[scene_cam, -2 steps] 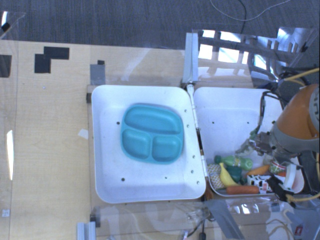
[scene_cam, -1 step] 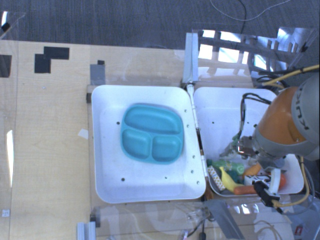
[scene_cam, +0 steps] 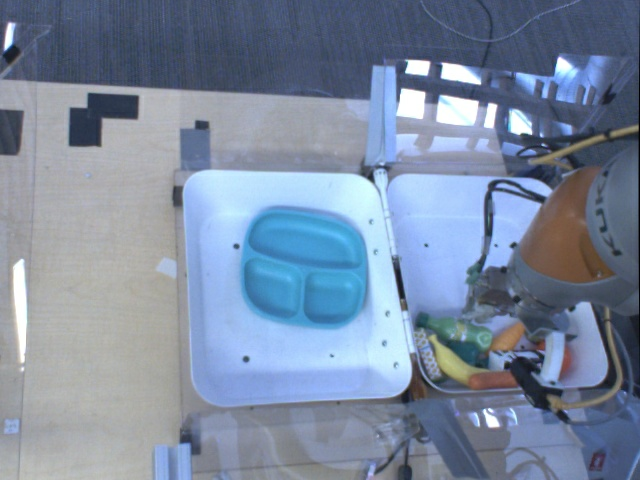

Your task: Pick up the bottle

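1. Surface (scene_cam: 90, 268): pale wood bench top, carrying two shallow white bins set side by side, their inner edges touching.
2. Left bin (scene_cam: 215, 358): white, rounded corners. It held one item, a blue divided plate (scene_cam: 303, 265) with three compartments, lying flat near the bin's middle, slightly toward the far edge.
3. Right bin (scene_cam: 440, 218): white; its far half showed bare floor. All loose items were crowded along its near edge, toward the near left corner.
4. Bottle (scene_cam: 458, 332): green, lying on its side in the right bin's near left area, just behind the banana and touching the neighbouring items.
5. Banana (scene_cam: 450, 364): yellow, lying against the near edge of the right bin, just in front of the bottle.
6. Orange and red pieces (scene_cam: 500, 353): small items heaped to the right of the bottle and banana; their exact kind could not be told.
7. Arm (scene_cam: 575, 233): grey with an orange band, reaching in over the right bin's right edge.
8. Gripper (scene_cam: 487, 296): lowered over the right bin, just behind and above the bottle. Whether the fingers were open or closed could not be told.
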Robot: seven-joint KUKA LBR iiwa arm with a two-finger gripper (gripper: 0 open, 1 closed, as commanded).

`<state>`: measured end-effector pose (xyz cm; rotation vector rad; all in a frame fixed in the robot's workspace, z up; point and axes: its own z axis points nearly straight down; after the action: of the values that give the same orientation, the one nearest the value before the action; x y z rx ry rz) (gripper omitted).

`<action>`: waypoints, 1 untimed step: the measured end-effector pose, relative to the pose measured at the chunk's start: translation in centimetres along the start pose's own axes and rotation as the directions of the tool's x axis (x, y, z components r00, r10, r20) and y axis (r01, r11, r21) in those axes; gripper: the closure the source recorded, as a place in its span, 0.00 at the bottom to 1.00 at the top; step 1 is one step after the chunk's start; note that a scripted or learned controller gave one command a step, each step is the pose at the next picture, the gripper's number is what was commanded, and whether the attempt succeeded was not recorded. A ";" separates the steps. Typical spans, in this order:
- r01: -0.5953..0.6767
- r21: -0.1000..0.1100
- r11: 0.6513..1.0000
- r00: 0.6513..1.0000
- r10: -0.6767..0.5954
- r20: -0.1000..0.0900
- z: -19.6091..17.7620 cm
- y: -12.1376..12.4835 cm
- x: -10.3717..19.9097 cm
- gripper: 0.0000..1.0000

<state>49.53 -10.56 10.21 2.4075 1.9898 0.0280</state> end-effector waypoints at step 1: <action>0.000 0.000 1.000 1.000 0.000 0.001 0.0 0.0 0.0 0.00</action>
<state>49.52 -10.59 10.21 2.4074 1.9892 0.0273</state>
